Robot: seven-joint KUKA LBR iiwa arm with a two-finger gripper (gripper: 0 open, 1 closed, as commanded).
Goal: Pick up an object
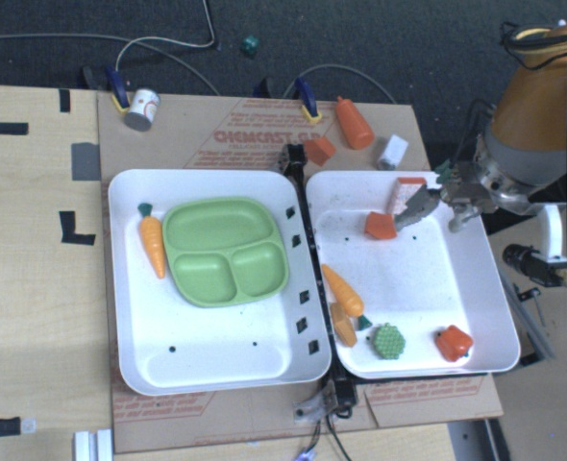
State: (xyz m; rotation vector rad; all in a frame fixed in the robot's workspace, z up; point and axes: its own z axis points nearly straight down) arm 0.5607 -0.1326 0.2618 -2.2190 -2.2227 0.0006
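Trouble looks likely if the tool closes late: the orange block, lying just beside its tip in the right bin, could get nudged away instead of caught. From where I stand, I cannot tell whether the tool is parted or closed; nothing visibly sits in it.

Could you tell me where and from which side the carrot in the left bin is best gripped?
Probably mid-body, from above: the carrot lies flat, its long axis running toward the camera, so the hand should close across its width. The green plate crowds one side.
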